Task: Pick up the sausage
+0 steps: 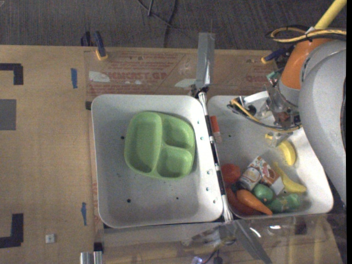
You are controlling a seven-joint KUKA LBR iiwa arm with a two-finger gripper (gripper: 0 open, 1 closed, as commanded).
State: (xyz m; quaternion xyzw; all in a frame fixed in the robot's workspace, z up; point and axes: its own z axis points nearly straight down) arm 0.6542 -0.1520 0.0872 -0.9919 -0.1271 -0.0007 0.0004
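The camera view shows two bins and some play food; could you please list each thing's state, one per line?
Green plate: upright, lying in the left bin.
Sausage: lying flat by the right bin's left wall, untouched.
Carrot: lying flat, in the near pile.
Banana: lying flat, beside the carton.
Tool: over the right bin's far side, holding nothing visible.

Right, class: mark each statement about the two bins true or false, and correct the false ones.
1. The green divided plastic plate lies in the left white bin. True.
2. The orange toy carrot lies on the plate. False: it lies in the right white bin.
3. The yellow toy banana lies in the right bin. True.
4. The small reddish sausage lies beside the banana. False: it lies apart, by the bin's left wall.
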